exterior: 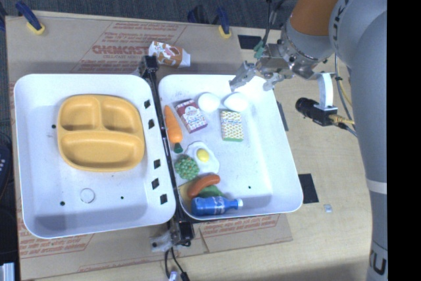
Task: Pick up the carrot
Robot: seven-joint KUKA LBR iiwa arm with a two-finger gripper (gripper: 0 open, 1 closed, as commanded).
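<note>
The carrot is a slim orange piece lying lengthwise along the left wall of the right bin, close to the divider between the bins. My gripper hovers over that bin's far right corner, well to the right of the carrot and beyond it. Its fingers are spread open with nothing between them. A white egg and a white rounded item sit just below the fingertips.
Around the carrot lie a red carton, a yellow-green packet, a fried egg, green peas, a sausage and a blue bottle. A yellow divided plate lies in the left bin. A small packet rests behind the bins.
</note>
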